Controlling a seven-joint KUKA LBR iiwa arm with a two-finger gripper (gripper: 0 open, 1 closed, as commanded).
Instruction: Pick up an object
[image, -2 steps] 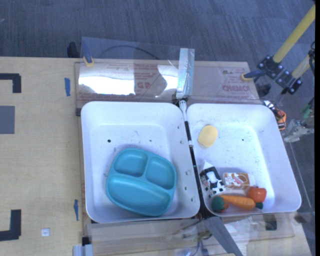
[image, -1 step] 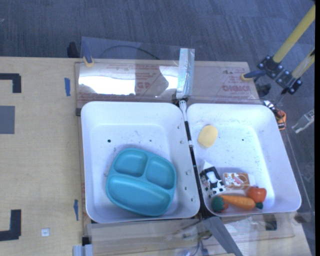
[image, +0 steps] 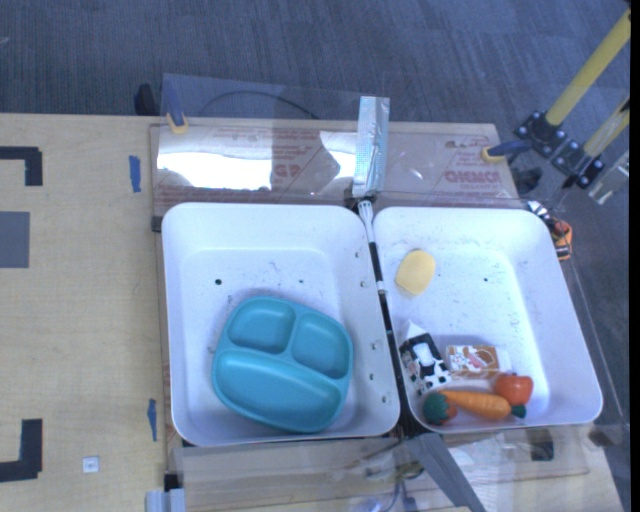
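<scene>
We judge the carrot, at the lower right of the frame in the right bin, light, stiff and smooth; we would pinch across its thick middle.

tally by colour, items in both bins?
Teal: 1, divided plate in the left bin
Yellow: 1, rounded lump in the right bin
Black-and-white: 1, cow toy
Tan: 1, snack packet
Orange: 1, toy carrot
Red-orange: 1, toy tomato
Total: 6
</scene>
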